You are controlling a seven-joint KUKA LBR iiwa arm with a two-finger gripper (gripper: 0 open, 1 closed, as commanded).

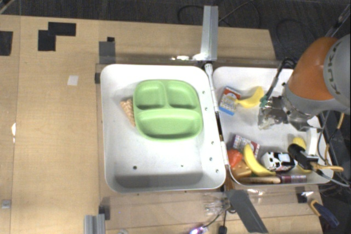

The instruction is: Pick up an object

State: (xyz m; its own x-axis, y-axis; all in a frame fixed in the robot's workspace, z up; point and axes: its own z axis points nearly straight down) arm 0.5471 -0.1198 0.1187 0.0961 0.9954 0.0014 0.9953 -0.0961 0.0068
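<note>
Though several packets carry printing, none of it can be read. Two white bins sit on the table [49, 134]: the left bin [118, 167] holds one green divided plate [166, 108], the right bin [249, 79] holds two bananas [256, 161], a red-and-white packet [229, 101] and smaller items. At frame right the claw [270, 117] hovers over the right bin; whether it is wide or narrow, I cannot tell.

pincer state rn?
Pincer: over the right bin, nothing visibly between its fingers; open or shut cannot be told.
</note>
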